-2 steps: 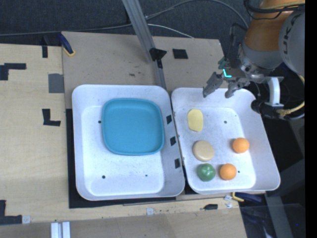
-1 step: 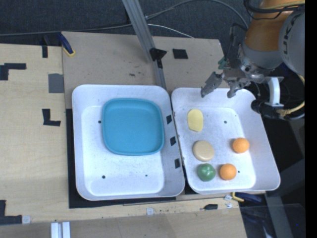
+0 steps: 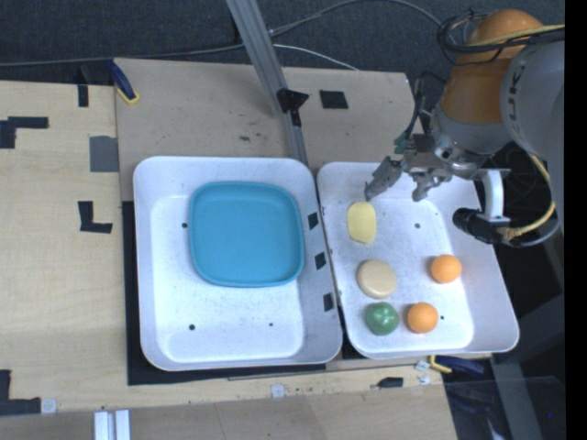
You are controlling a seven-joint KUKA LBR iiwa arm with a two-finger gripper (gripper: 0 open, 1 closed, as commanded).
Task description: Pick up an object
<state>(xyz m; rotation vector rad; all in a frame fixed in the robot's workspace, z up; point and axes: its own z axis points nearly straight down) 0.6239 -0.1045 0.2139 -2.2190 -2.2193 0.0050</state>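
Note:
My gripper [image 3: 401, 188] hangs over the back of the right bin [image 3: 477, 342], its two fingers spread apart with nothing between them. Just in front of and left of it lies a yellow lemon-shaped object [image 3: 362, 222]. Nearer the front sit a beige round piece [image 3: 376, 278], a green ball [image 3: 382, 318] and two orange balls [image 3: 445, 269] [image 3: 422, 317]. None of them touches the gripper.
The left bin [image 3: 156, 273] holds a blue square plate [image 3: 246, 233]. A grey metal pole [image 3: 266, 58] slants down to the gap between the bins. Black cables loop by the arm at the right.

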